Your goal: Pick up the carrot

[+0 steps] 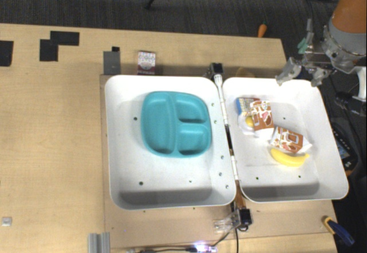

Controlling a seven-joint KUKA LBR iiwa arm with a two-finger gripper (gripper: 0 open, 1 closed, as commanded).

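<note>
My gripper (pixel 300 76) hovers over the back right corner of the right bin (pixel 327 189), its two fingers spread open with nothing between them. The orange band of the arm (pixel 351 2) rises above it at the upper right. In the right bin lie a brown and white snack packet (pixel 261 115), a second similar packet (pixel 288 140) and a yellow banana (pixel 288 159) partly under that packet. A small orange object (pixel 262 30) sits at the bench's far edge, behind the bins; I cannot tell whether it is the carrot.
The left bin (pixel 123 183) holds a teal divided plate (pixel 175 123). A small box (pixel 147 62) and a dark block (pixel 112 61) stand behind the left bin. A clamp (pixel 216 69) sits on the seam between the bins.
</note>
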